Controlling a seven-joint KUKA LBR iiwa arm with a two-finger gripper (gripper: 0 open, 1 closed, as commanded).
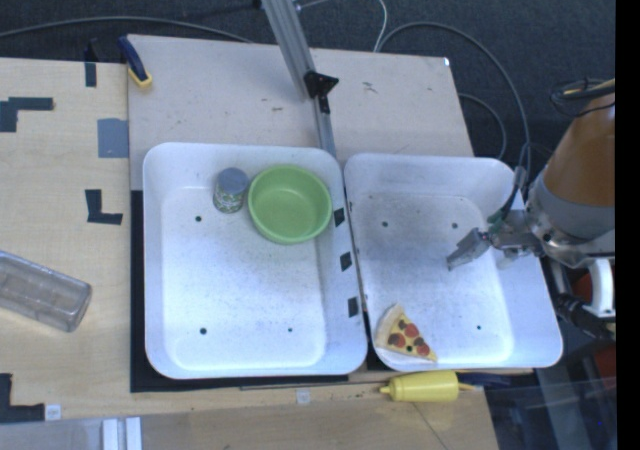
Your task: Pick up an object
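Bowl [290, 203] and can [230, 190] share the left bin [170, 338]; pizza slice [405, 334] lies right; tool [468, 250] state unclear.

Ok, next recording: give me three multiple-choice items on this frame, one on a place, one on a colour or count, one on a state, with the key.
1. Where does the pizza slice lie?
A. in the left bin, beside the bowl
B. in the right bin, at its near left corner
C. on the bench outside both bins

2. What colour is the bowl in the left bin?
A. green
B. red
C. blue

3. How does the gripper stand to the things in the bins?
A. clamped on the small can
B. lifting the bowl
C. over bare floor of the right bin, touching none of them

Key: 1 B, the slice rests by the divider at that bin's front. 2 A, the bowl is plainly green, next to the small can. 3 C, only white floor lies under the gripper, apart from the slice.
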